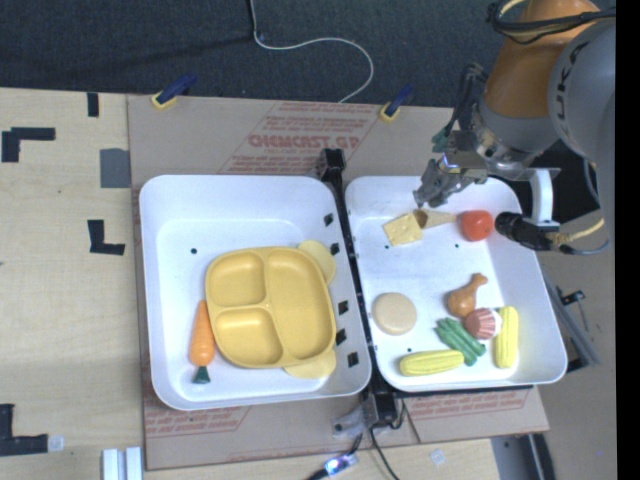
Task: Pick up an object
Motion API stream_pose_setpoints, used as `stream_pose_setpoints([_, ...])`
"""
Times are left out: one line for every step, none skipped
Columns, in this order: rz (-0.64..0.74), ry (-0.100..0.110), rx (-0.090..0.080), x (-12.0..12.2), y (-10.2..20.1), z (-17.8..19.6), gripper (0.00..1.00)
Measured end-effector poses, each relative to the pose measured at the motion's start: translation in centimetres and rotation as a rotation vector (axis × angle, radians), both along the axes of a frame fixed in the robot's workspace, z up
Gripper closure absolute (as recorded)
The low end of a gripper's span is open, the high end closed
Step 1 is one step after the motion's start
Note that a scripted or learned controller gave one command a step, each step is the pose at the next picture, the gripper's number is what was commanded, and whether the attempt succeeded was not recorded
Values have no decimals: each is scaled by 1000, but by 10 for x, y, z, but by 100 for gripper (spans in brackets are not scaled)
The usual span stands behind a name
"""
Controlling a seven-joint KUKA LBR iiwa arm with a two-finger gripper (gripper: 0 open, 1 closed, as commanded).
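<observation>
Nearest the camera, at the front of the right bin (560, 368), lie a corn cob (432, 363) and a second, upright corn cob (508, 336), with green beans (458, 336) between them. The gripper (432, 194) hangs over the bin's rear, directly above a yellow cheese wedge (404, 229); how far its fingers are parted cannot be told, and nothing is seen between them. Just beside it lies a red tomato (477, 225). Farther forward lie a chicken drumstick (466, 294) and a round bun (394, 313). The left bin (165, 208) holds a yellow divided tray (268, 303) and a carrot (201, 338).
</observation>
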State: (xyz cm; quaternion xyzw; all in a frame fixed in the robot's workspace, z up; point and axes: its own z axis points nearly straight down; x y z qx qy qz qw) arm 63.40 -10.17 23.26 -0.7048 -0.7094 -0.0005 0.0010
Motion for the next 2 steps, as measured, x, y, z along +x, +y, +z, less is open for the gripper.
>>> stream_pose_setpoints([0, 3, 0, -13, 57, -15, 100])
stream_pose_setpoints([-1, 1, -1, -25, 93, 2, 100])
